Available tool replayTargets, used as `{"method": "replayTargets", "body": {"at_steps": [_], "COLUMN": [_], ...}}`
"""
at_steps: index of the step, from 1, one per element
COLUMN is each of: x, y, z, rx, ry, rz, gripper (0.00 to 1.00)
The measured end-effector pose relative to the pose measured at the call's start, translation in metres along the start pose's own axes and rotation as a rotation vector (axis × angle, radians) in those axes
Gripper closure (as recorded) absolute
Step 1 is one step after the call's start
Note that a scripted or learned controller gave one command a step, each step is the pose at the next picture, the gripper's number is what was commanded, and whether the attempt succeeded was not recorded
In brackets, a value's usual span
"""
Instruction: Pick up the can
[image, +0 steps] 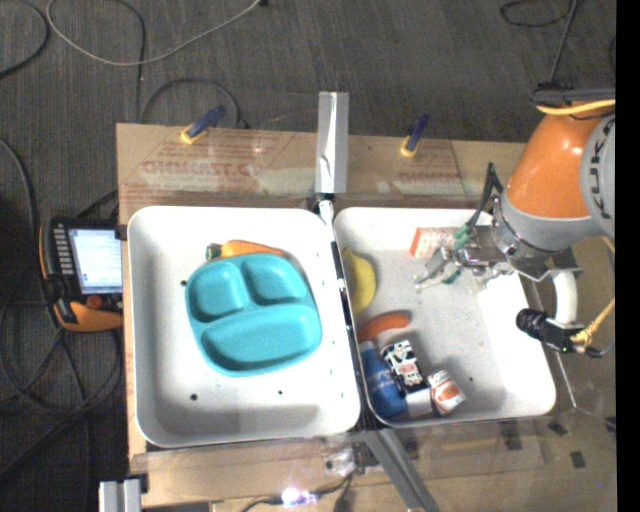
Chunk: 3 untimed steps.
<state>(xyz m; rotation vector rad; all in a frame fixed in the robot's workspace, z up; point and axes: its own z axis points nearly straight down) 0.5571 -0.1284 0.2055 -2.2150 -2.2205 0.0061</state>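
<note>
Two white bins sit side by side on the bench. The arm (560, 170) reaches in from the right, and its gripper (437, 268) hangs over the upper half of the right bin (500, 350), fingers spread apart with nothing between them. A small orange-and-white carton (432, 240) lies just beside the fingers, toward the bin's far wall.

The can (446, 392), red and white, lies on its side near the right bin's front edge, well apart from the gripper. It touches a black-and-white patterned item (402, 364), which in turn lies against a blue object (379, 382) pressed to the bin's left wall. An orange object (385, 325) lies just above that cluster, and a yellow object (360, 280) rests against the left wall farther back. The right-hand and central floor of this bin is bare, leaving open room on the can's right side; its left side is crowded.

The left bin (160, 390) holds a teal divided tray (256, 308) near its middle, with an orange item (245, 248) partly hidden under the tray's far edge. A handheld pendant (85, 270) lies off the bench's left edge.
</note>
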Motion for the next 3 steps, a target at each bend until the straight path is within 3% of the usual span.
{"method": "replayTargets", "body": {"at_steps": [1, 2, 3], "x": [-0.024, -0.024, -0.026], "y": [-0.036, -0.059, 0.016], "z": [0.112, 0.084, 0.114], "rx": [-0.007, 0.001, -0.015], "ry": [0.0, 0.002, -0.003], "rz": [0.034, 0.056, 0.052], "gripper": [0.0, 0.0, 0.0]}}
